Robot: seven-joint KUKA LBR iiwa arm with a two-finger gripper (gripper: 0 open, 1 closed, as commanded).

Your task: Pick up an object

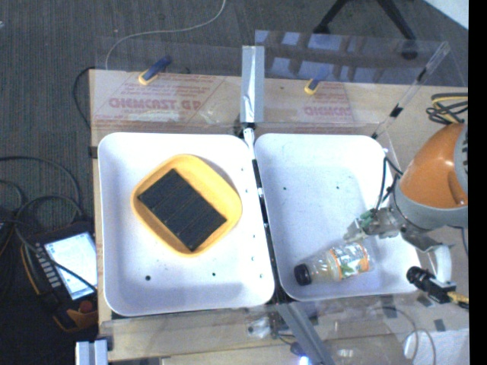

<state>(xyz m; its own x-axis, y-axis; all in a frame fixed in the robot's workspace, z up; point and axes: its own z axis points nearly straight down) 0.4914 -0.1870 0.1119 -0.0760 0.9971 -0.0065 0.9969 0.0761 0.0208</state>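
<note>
Claw (370,223) sits at the right side of the frame, low in the right bin (319,166), at the end of the grey arm with its orange band (434,177). It appears as a small cluster of greenish-grey parts near the bin's right wall; whether it is released or clenched cannot be told at this size and angle. Nothing can be seen between its tips.

Plastic bottle (336,265) lies on its side on the floor of the right bin, in the lower right part of the frame, close to the bin's near rim. Long axis runs roughly left-right with a slight tilt: the dark cap (302,274) end is lower and to the left, the base end higher and to the right. The cap thus points toward the lower left of the frame. Body is clear with an orange and green label. The claw is just above and to the right of the bottle's base end; contact cannot be judged.

Left bin (122,280) holds a yellow dish (224,192) at centre left of the frame, with a dark rectangular slab (183,209) resting in it, turned diagonally.

Tablet (72,261) with a lit screen lies on the floor at the left edge of the frame.
</note>
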